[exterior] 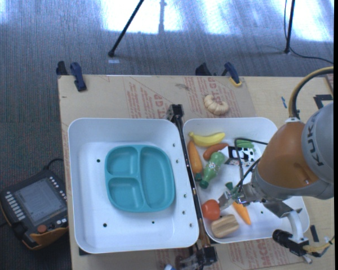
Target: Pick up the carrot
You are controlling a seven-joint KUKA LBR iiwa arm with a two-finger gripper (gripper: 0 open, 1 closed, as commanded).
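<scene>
Now the carrot (pixel 241 212) lies diagonally — tip lower-right — tool (pixel 232 196) state unclear.

We see the gripper (pixel 232 197) low in the right bin (pixel 268 124), its tip just beside a small carrot (pixel 241 212) lying at its five o'clock. A tomato (pixel 210 209) sits at its eight o'clock, a green bottle (pixel 212 169) at eleven. The teal plate (pixel 139 178) rests in the left bin (pixel 87 151).

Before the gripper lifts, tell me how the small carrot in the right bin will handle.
The carrot looks like rigid toy plastic, so probably stiff and light. Its tapered, smooth shape may slip from the gripper. Lying beside the tomato and bread, it could nudge them.
</scene>
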